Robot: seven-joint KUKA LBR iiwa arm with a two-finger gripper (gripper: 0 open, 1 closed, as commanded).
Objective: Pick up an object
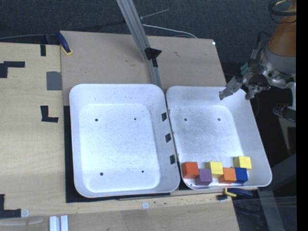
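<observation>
Bench: two white bins (77, 100) side by side.
Blocks (216, 171): clustered at right bin's near edge.
Gripper (239, 91): above far-right rim, well apart from blocks; fingers spread, holding nothing.

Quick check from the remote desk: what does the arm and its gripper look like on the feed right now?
The arm enters at the right: an orange-tan rounded section above a grey wrist with a pale ring. Dark thin cables loop beside and above it. The gripper is a small cluster of grey and black metal parts with a slim grey finger pointing down-left over the right bin's far corner. No lettering is legible.
</observation>
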